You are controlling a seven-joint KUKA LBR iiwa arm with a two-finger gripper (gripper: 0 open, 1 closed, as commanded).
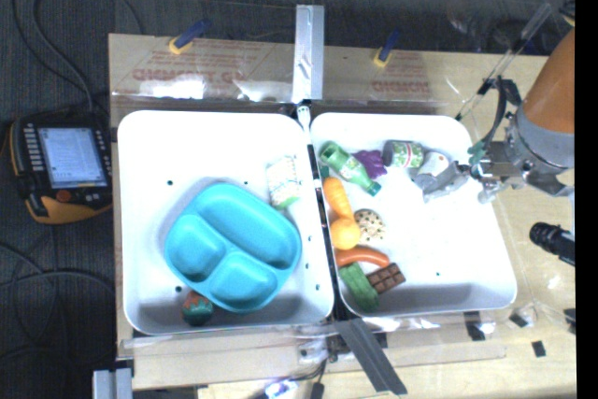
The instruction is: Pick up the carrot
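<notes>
- My pincer [447, 180] hangs over the right bin's [467, 266] far right part, fingers apart, gripping nothing.
- The carrot [337, 200] lies by that bin's left wall, well left of my pincer, just near of a green bottle [348, 165].
- A blue tray [232, 245] sits in the left bin [149, 154].

My jaws [447, 182] hang over the right bin [467, 266], toward its two o'clock corner. The carrot [337, 200] lies near the bin's nine o'clock wall, well apart from me, beside a green bottle [348, 165]. The left bin [140, 201] carries a blue tray [232, 245].
</notes>
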